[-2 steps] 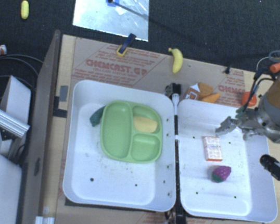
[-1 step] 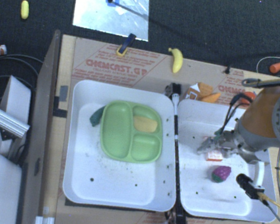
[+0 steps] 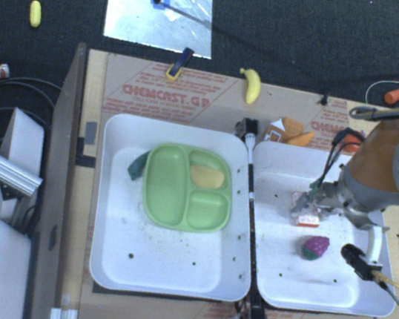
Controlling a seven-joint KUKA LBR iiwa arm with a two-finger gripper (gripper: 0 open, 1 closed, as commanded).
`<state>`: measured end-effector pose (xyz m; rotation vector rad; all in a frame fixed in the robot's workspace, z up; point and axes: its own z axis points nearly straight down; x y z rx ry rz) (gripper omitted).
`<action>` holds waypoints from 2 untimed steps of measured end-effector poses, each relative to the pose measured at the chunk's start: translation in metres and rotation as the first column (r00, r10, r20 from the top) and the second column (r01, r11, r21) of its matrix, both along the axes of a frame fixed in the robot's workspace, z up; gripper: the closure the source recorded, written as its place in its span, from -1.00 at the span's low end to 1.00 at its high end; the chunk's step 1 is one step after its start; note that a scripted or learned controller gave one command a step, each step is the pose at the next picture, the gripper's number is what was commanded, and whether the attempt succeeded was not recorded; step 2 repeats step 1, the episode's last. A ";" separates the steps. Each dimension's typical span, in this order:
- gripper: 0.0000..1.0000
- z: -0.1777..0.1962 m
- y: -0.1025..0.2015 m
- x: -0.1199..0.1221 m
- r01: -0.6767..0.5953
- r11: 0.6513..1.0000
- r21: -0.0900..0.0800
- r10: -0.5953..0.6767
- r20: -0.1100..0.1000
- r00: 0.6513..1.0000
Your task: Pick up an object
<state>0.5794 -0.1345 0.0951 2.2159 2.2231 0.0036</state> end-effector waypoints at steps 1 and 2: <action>1.00 0.094 0.062 0.004 -0.006 1.000 0.001 0.006 0.004 1.000; 1.00 0.094 0.062 0.004 -0.006 1.000 0.001 0.006 0.004 1.000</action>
